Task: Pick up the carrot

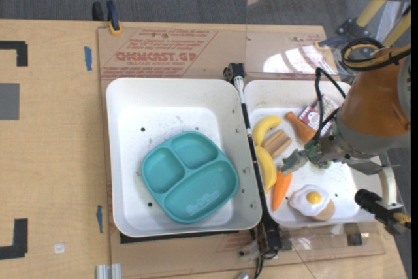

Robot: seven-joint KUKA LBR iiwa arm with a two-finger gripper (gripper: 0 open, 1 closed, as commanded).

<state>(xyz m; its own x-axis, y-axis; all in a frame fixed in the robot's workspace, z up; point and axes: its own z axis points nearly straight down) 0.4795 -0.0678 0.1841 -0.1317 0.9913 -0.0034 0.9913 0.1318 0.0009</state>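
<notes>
The carrot [281, 187] is a small orange cone that lies in the right bin [346, 215], pointing toward the bin's near-left corner, between a yellow banana [266, 166] and a fried egg [312, 200]. My gripper [292, 161] reaches in from the right and hangs low just above the carrot's thick end, beside a tan block [276, 142]. Nothing is visibly held in it. The arm's orange band [372, 104] covers the right part of the bin.
A second banana [264, 127], an orange wedge-shaped piece [302, 128] and a red packet [312, 117] lie further back in the right bin. The left bin [130, 108] holds a teal divided plate [189, 176]. A black rail [247, 127] separates the bins.
</notes>
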